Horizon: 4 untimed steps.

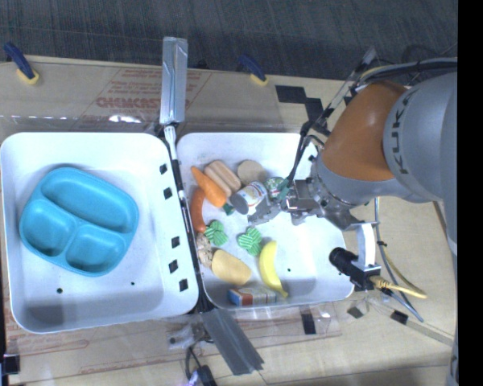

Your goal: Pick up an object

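Note:
The right bin holds several toy foods. A carrot and a tan bread roll lie at its far left, with a beige round piece beside them. A small silver can lies on its side in the middle. My gripper reaches in from the right, low over the bin and right next to the can, seemingly touching it. Nothing is lifted. Nearer the front lie two green pieces, a banana and a yellow lump.
The left bin holds a blue divided plate. A flat box lies along the right bin's front wall, and an orange piece along its left wall. The arm's bulky orange-banded wrist overhangs the right bin's right side.

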{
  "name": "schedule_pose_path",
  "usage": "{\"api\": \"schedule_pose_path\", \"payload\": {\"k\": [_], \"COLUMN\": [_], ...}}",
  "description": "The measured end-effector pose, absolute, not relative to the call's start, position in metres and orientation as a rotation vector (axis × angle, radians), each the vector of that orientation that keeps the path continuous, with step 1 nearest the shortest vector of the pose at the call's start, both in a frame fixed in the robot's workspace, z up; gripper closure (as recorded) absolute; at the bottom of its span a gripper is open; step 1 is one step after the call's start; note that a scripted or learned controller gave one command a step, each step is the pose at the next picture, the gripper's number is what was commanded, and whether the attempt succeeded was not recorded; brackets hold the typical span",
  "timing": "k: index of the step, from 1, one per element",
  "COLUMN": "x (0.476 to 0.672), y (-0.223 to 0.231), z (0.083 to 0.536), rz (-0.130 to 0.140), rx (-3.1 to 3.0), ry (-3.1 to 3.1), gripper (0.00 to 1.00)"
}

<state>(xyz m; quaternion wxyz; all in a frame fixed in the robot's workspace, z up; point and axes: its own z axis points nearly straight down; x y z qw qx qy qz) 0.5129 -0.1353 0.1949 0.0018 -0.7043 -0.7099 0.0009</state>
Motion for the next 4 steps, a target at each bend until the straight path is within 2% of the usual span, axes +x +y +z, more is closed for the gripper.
{"api": "schedule_pose_path", "payload": {"k": [1,2,3,4], "x": [0.514,0.515,0.555,0.555], "y": [-0.163,-0.162,-0.179,-0.179], "z": [0.095,0.105,0.092,0.092], "rz": [-0.001,-0.002,0.003,0.002], "rx": [-2.263,-2.258,-2.383,-2.383], "ry": [-2.18,-2.185,-2.045,-2.045], "gripper": [0.0,1.0,1.0,0.0]}}
